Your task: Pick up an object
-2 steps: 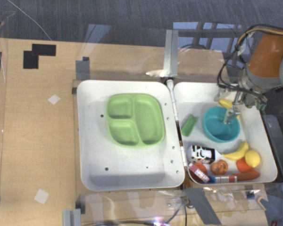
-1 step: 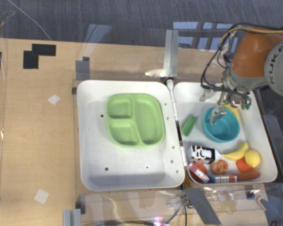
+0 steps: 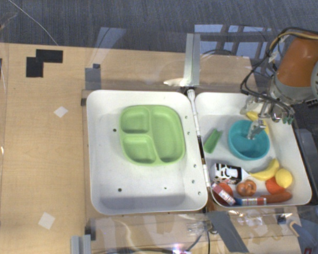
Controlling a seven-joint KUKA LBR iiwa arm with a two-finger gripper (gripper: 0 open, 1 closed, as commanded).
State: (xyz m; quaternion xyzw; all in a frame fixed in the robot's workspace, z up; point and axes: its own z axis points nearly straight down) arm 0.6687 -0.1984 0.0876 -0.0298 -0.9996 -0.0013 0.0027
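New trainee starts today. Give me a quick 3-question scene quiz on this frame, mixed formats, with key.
1. True or false: the green divided tray lies in the right bin.
2. The tool hangs over which item? A) banana B) teal bowl C) green block
3. Fill in: the banana lies toward the ___ end of the right bin.

Key: 1 false, left bin; 2 B; 3 near.

A green divided tray (image 3: 151,134) lies in the left bin (image 3: 103,194). In the right bin (image 3: 303,190), the gripper (image 3: 256,127) hangs over a teal bowl (image 3: 248,144); food toys cluster near.
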